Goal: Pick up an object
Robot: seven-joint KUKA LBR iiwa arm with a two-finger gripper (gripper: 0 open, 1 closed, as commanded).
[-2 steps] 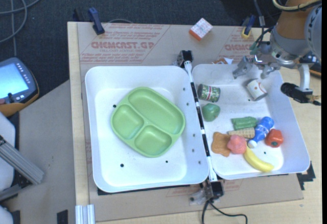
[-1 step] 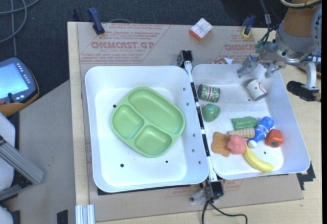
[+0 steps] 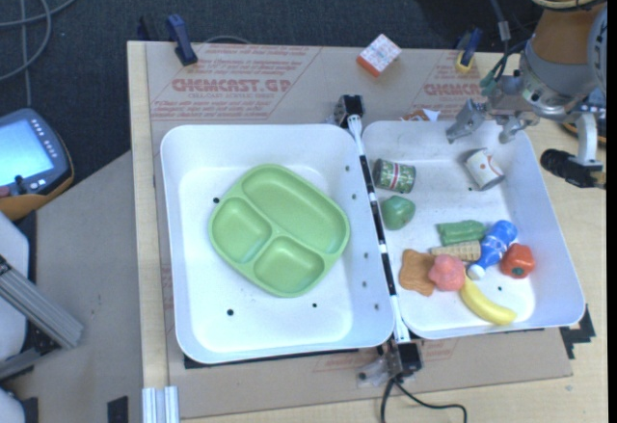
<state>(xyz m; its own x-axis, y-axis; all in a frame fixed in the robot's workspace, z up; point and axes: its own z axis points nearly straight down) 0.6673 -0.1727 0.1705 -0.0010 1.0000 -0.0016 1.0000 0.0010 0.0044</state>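
Note:
My gripper (image 3: 485, 127) hangs over the far edge of the right bin (image 3: 557, 248), open, with nothing between its two spread fingers. Just in front of it a small white cup (image 3: 480, 167) lies on its side. A green can (image 3: 393, 175) lies near the divider, with a green rounded piece (image 3: 396, 211) below it. Nearer the front lie a green vegetable (image 3: 461, 231), a blue bottle (image 3: 494, 246), a red tomato (image 3: 518, 260), a pink toy (image 3: 446, 272), an orange cookie (image 3: 416, 272) and a banana (image 3: 485, 304).
The left bin (image 3: 183, 180) holds a green divided plate (image 3: 281, 228). A small orange-and-white cube (image 3: 379, 54) sits on the board behind the bins. Blue clamps (image 3: 180, 39) (image 3: 469, 50) grip the board's far edge. A black clip (image 3: 349, 109) joins the bins.

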